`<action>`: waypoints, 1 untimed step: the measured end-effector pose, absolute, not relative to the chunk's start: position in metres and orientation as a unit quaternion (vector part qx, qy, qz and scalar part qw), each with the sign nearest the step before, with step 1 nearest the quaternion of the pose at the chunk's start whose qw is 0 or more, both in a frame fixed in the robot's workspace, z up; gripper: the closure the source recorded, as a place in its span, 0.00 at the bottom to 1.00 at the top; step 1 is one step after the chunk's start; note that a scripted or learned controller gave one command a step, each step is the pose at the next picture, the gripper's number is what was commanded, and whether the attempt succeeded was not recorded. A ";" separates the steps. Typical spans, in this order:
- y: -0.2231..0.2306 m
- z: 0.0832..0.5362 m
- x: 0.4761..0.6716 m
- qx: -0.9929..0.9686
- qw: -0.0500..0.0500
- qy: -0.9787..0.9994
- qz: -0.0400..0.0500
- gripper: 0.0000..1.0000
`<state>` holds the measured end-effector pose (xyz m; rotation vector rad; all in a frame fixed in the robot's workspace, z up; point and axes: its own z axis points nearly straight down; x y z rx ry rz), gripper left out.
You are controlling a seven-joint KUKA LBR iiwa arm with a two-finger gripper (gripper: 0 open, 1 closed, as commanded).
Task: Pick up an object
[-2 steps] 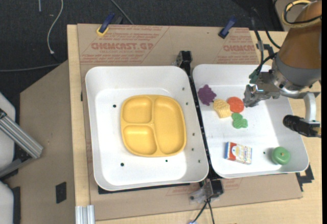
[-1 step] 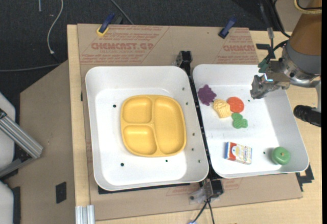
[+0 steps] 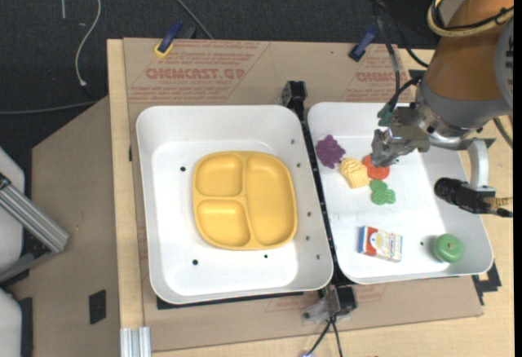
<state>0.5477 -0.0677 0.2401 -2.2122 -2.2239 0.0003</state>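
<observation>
So the small red-orange piece sits in the right bin, right under the hand, mostly covered by it; can't tell if the hand is open or closed. Crowded around the red piece: yellow toy to its left, purple one beyond that, green bit just below it.

The tips of the grey two-finger gripper are set against a small red-orange toy piece, most of which is covered, so its shape cannot be made out. Whether the fingers are parted or closed cannot be told. The grey arm with the orange band is cut off at the right edge, and the print on the small white carton is too small to be read
</observation>
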 end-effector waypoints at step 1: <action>-0.016 0.229 0.532 -0.705 0.003 -0.709 0.000 1.00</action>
